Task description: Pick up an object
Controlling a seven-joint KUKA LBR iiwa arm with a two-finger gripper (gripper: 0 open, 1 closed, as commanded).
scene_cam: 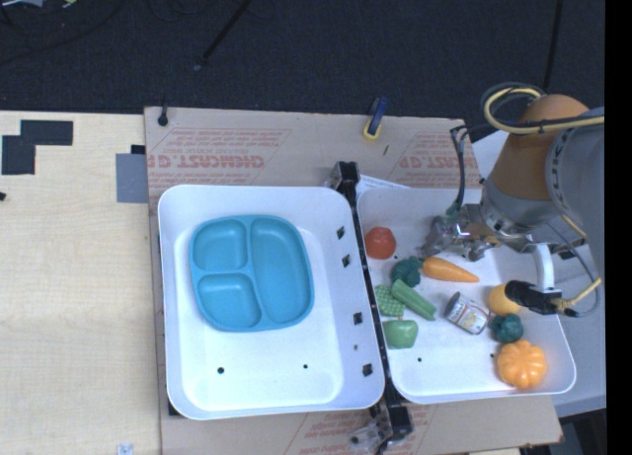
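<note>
Look first at your gripper [449, 236]: it hangs low over the upper middle of the right bin [563, 369], metal fingers pointing toward the left. You cannot tell from this slanted view whether the fingers are spread or closed, and nothing shows between them. Just below and right of it lies the toy carrot [449, 269], orange, pointing right, close to the fingertips but whether it touches them is unclear.

Moving outward, you have a red tomato [380, 242] to the left near the bin divider, a dark green broccoli piece [406, 271] just beside the carrot's blunt end, a light green ridged vegetable [407, 298] below that, and a green pepper [400, 333] lower still. A small silver can [465, 313] lies on its side in the middle; its label is too small to read. To the right sit a yellow fruit [504, 298], partly behind a black part of the arm, a second dark green piece [508, 328], and an orange pumpkin [521, 363] in the lower right corner.

The left bin [183, 364] holds a blue divided plate [251, 271] with three compartments.

The only legible writing is red print on the cardboard sheet [247, 152] under both bins, upside down to you and not clearly readable. A blue and yellow clamp [375, 118] grips its far edge.
</note>
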